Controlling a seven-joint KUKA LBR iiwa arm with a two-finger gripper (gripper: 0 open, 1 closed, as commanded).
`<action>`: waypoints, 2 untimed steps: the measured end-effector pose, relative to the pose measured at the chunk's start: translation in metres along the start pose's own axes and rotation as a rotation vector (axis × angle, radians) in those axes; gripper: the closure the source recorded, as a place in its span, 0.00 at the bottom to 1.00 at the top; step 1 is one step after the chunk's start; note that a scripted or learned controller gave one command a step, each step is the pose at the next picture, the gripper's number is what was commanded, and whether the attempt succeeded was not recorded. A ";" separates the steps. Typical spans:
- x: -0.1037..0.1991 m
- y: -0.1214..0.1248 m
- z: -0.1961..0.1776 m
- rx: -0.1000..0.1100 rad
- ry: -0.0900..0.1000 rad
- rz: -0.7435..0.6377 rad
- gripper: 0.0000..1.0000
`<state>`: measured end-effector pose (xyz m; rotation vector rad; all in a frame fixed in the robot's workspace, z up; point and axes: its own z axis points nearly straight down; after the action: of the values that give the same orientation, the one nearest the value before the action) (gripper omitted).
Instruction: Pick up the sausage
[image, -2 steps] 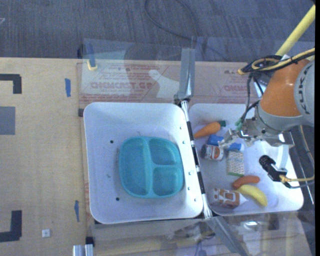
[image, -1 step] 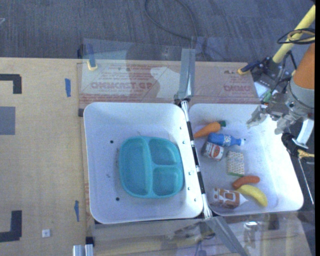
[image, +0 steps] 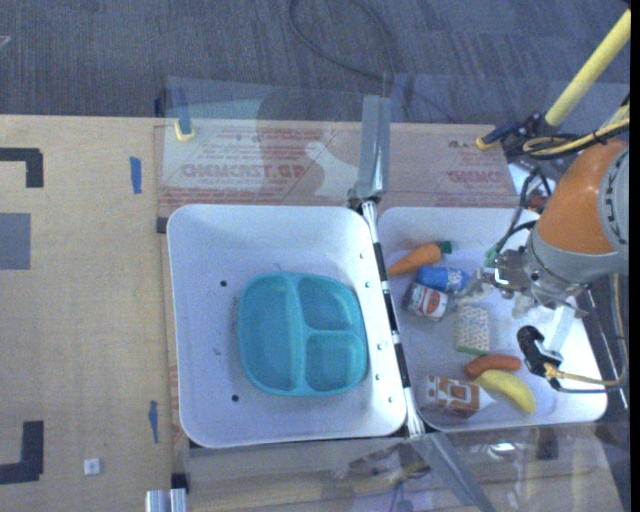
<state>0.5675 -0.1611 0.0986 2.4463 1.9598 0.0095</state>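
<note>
While the sausage lies untouched at lower right in the right bin, beside a banana, my end effector hovers above it; its state I cannot tell.

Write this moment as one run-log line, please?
arm: over right bin | sausage: lying in bin beside banana, not held | left bin: teal tray
</note>
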 end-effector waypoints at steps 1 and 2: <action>0.057 -0.066 0.011 0.005 0.002 0.016 0.00; 0.070 0.028 0.012 0.005 -0.001 -0.130 0.00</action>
<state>0.6106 -0.0987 0.0871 2.3156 2.1166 0.0028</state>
